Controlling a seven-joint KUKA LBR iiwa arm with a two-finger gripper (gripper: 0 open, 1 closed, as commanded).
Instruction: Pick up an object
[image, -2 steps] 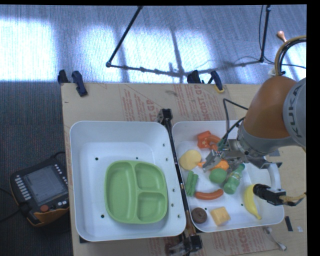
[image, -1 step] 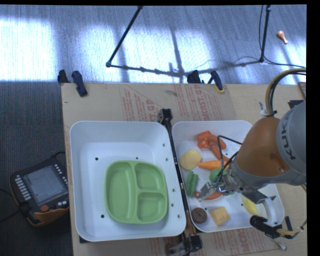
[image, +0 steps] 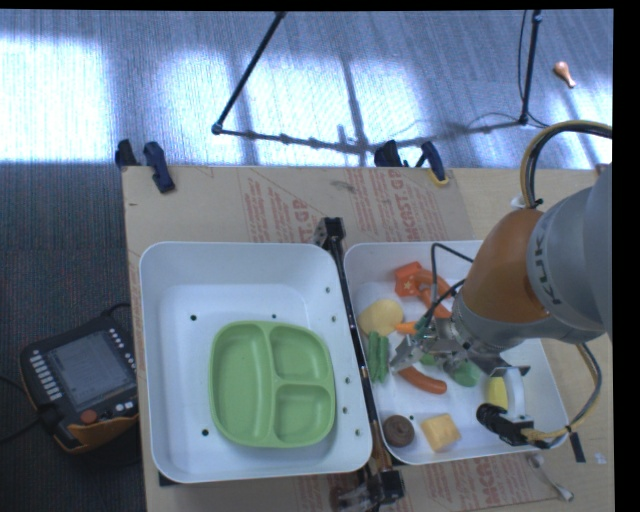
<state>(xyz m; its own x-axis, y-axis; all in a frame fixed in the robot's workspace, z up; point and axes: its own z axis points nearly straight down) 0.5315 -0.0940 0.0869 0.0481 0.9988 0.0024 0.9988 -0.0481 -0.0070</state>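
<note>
The right white bin (image: 520, 445) holds several toy foods. A pale yellow round piece (image: 381, 316) lies at its left, a green bean pod (image: 378, 355) just below it, and orange pepper pieces (image: 411, 280) toward the back. A red-orange sausage (image: 423, 380) lies near the middle. A brown disc (image: 399, 430) and a yellow cube (image: 440, 432) sit at the front, with a green piece (image: 465, 374) and a yellow piece (image: 497, 392) to the right. My gripper (image: 422, 345) is low in this bin, just above the sausage and right of the bean pod.
The left white bin (image: 170, 300) holds a green divided plate (image: 272, 383). A black divider bar (image: 345, 300) runs between the bins. The arm's orange band (image: 510, 280) hangs over the right bin's right half. A teach pendant (image: 80, 385) lies off the bench at left.
</note>
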